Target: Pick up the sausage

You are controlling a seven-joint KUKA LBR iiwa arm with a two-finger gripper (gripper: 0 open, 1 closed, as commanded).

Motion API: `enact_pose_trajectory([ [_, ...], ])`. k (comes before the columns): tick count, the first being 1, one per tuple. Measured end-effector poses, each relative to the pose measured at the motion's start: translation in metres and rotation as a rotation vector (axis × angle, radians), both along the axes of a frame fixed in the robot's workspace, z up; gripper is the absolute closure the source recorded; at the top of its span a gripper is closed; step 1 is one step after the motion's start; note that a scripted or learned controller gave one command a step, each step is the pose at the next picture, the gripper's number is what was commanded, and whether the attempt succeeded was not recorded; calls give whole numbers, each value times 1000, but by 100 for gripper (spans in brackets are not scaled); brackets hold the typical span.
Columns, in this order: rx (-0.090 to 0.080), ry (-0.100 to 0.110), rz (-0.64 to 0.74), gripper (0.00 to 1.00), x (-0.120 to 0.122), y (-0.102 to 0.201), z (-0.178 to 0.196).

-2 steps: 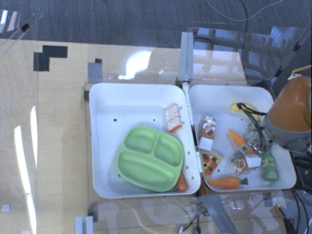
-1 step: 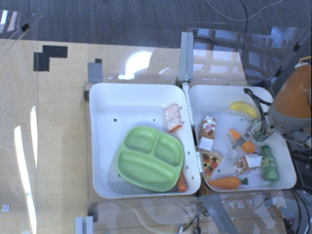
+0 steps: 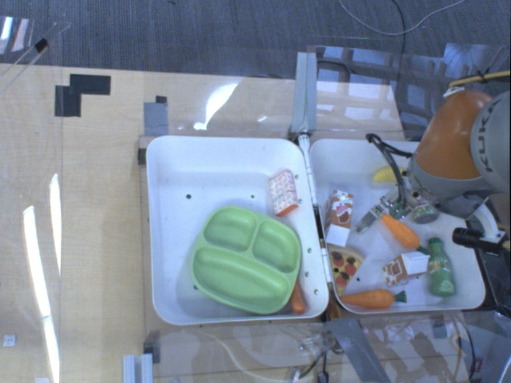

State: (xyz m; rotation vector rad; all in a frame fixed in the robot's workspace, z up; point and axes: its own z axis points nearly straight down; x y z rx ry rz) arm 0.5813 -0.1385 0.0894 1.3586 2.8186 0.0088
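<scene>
Sausage (image 3: 297,298) lies in the left-hand bin (image 3: 172,214), wedged upright-in-view beside the green plate (image 3: 247,258); my gripper (image 3: 382,212), spread or closed I cannot tell, hangs over the right-hand bin (image 3: 355,156), up-right of it

Two white bins (image 3: 160,238) on bench (image 3: 88,214)

I see a green divided plate (image 3: 246,259) lying in the left bin (image 3: 168,214), with a small pink wafer-like packet (image 3: 283,190) near that bin's right wall. In the right bin (image 3: 343,159) I make out a pizza slice (image 3: 344,265), two carrots (image 3: 398,230) (image 3: 368,298), a green bottle (image 3: 439,268), a small carton (image 3: 341,208) and a yellow piece (image 3: 386,175) at the back.
</scene>
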Motion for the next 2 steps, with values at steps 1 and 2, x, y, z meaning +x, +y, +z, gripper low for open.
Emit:
enact_pose_trajectory([
  [1, -13, -8, -107, 0, 71, 39, 3],
  [2, -3, 1, -86, 0, 25, 27, 1],
])
